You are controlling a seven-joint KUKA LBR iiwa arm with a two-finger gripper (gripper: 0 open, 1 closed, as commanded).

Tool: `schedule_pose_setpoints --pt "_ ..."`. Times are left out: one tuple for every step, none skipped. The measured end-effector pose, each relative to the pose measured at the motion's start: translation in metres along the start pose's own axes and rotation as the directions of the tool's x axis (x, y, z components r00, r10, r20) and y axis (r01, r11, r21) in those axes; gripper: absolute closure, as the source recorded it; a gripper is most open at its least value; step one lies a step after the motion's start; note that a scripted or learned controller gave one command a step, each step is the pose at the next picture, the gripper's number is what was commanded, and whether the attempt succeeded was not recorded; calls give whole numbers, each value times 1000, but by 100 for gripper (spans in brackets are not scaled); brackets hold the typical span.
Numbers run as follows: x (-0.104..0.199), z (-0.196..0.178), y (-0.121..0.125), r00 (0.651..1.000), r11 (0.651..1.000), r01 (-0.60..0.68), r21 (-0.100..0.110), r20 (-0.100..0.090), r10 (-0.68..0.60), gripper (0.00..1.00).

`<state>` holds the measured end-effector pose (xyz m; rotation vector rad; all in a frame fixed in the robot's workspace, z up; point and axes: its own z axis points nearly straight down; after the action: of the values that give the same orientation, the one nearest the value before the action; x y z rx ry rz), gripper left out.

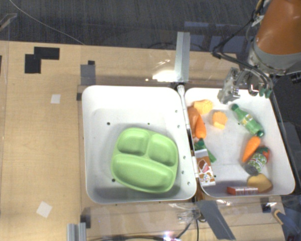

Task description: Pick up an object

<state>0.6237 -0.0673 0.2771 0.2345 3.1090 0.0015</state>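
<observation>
The hand (234, 90) hovers at the right bin's (286, 149) far edge — grip state unclear — risks nudging the green bottle (247, 119) away.

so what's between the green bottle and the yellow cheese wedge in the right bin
Nothing: the camera view shows bare white bin floor between the small green plastic bottle and the yellow cheese wedge.
</observation>
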Motion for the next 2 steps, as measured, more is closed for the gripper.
schedule_pose_setpoints --pt "-2 -13 2 1000 1000 5 -1 10 -5 100" --pt "30 -13 -97 998 998 58 4 -14 -58 100"
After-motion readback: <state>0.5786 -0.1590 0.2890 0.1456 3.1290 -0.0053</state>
